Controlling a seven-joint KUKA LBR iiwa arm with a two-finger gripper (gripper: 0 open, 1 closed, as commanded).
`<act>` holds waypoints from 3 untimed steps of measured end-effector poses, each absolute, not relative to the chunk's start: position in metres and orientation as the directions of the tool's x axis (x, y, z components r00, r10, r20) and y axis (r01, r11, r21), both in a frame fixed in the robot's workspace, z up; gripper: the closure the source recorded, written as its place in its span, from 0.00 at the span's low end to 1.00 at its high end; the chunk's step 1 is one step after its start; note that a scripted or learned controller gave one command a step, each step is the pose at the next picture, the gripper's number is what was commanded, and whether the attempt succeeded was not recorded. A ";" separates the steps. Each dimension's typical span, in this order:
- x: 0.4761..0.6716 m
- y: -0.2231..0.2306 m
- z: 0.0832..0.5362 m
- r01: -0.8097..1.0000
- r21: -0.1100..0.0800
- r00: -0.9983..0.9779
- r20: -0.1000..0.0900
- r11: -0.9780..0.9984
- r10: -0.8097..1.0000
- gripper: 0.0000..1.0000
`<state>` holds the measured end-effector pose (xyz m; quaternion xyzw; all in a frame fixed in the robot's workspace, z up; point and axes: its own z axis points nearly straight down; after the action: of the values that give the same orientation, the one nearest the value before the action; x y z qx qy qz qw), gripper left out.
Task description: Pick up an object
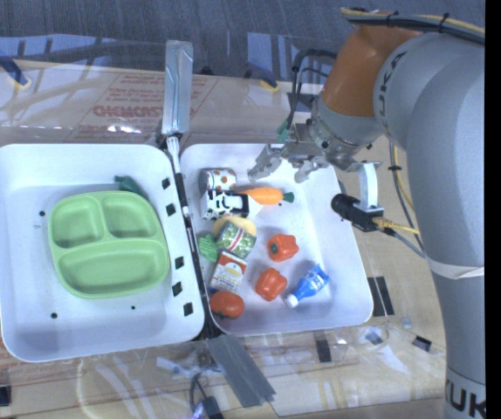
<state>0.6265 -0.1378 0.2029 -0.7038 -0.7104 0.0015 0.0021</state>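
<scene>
The right bin holds several small items. An orange carrot lies near its back, beside a small can and a black-and-white carton. Further forward are a yellow-green packet, a juice box, two red peppers, a tomato and a blue bottle. My gripper hangs just above and behind the carrot. It is open, fingers spread, with nothing between them.
The left bin holds a green divided plate with a dark green item at its back edge. A metal divider rises between the bins. The grey arm fills the right side.
</scene>
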 end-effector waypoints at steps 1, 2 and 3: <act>0.645 -0.158 0.094 1.000 -0.006 0.017 0.003 -0.017 1.000 0.00; 0.655 -0.175 0.096 0.987 0.004 -0.163 -0.001 0.163 0.987 0.00; 0.657 -0.168 0.145 0.999 -0.001 -0.033 -0.001 0.033 0.999 0.00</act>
<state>0.6572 -0.1683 0.1447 -0.6953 -0.7188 0.0004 0.0000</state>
